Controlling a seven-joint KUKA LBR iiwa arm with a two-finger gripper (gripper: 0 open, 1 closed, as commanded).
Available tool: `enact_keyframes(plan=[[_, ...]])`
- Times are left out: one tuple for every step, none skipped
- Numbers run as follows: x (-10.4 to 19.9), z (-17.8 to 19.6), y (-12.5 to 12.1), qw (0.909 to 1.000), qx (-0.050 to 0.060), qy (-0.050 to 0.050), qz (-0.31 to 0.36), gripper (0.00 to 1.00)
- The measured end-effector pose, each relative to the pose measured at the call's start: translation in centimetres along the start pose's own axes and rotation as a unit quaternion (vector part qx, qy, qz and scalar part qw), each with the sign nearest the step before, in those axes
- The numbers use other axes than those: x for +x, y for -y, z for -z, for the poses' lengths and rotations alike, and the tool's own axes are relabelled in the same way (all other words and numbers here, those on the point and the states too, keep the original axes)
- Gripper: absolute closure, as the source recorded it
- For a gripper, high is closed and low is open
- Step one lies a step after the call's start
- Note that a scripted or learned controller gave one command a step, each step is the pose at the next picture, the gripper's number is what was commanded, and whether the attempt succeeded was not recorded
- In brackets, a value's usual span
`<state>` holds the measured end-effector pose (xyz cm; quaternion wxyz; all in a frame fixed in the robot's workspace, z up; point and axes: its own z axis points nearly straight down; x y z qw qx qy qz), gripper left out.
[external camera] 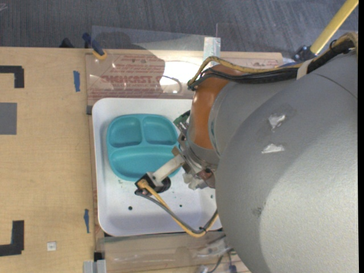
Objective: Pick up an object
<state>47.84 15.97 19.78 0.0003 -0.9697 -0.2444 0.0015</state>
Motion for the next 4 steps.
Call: enact_keyframes(plan=[[3.4,-10.7,5.5,0.9890,0.001,-0.005,-0.148,1.00],[3.2,1.5,5.8,0.9946,0.000,-0.002,0.103,1.00],[3.1,-2.0,5.7,0.9909,-0.001,-0.001,-0.134,1.00],[3.3,10.2,5.7,0.9893,0.001,-0.007,-0.146,1.00]])
